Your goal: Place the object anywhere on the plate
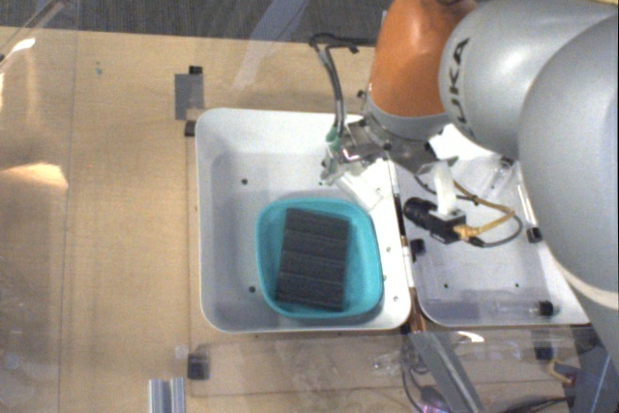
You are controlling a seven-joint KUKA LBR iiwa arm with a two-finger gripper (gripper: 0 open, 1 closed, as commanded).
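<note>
The grey KUKA arm (522,102) is seen reaching in over the two white bins (218,237). A teal plate (366,251) is located in the left bin. A dark ridged block (312,258) is found lying flat on the plate. The gripper (350,158) is positioned just above the plate's far rim; its state cannot be determined.

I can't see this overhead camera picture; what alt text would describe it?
A dark ridged block lies on a teal plate in the left white bin. The grey and orange robot arm reaches in from the right, its gripper above the plate's far edge.
</note>
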